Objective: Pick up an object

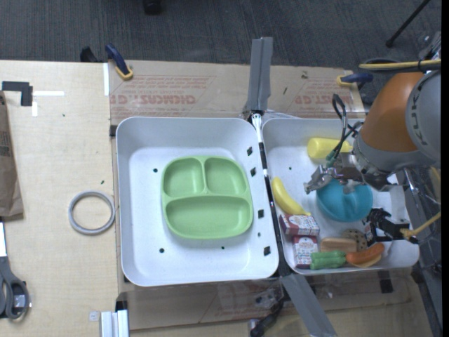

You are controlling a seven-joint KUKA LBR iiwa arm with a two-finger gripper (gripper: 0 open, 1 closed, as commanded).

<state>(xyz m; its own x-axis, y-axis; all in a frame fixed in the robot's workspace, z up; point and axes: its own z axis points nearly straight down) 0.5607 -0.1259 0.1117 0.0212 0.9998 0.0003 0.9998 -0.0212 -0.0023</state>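
The right bin (291, 135) holds several objects. A yellow banana (286, 196) lies by its left wall and a yellow block (324, 147) at the back. A blue bowl-like toy (347, 202) sits in the middle. Two small red-and-white cartons (303, 225) stand toward the front, with a green piece (327, 260), a hot-dog toy (339, 243) and an orange slice (365, 257) along the front wall. My gripper (323, 179) hangs low over the blue toy's upper left edge, between it and the yellow block. Nothing is visibly held.
The left bin (133, 188) holds a green divided plate (207, 196). The arm's orange band (396, 114) and cables overhang the right bin's right side. On the bench to the left lie a grey ring (92, 211) and scissors (10, 297).
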